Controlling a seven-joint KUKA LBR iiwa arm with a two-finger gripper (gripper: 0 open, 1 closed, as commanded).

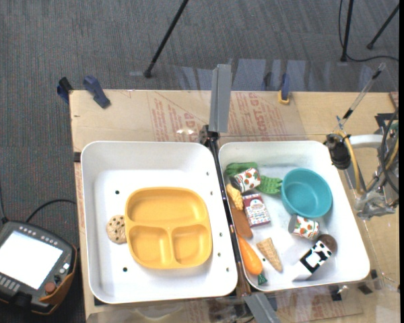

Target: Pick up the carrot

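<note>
The smooth, pointy orange plastic carrot (251,256) lies in the right shallow white bin (343,173), beside a bumpy tan cone (271,254).

Robotics lab test cell. Evidence: grey carpet floor (67,32); tripod legs (168,36) along the top of the frame; teach pendant (28,264) at lower left; cardboard-covered counter (141,113) with clamps (95,91); two white bins (101,160).
</note>
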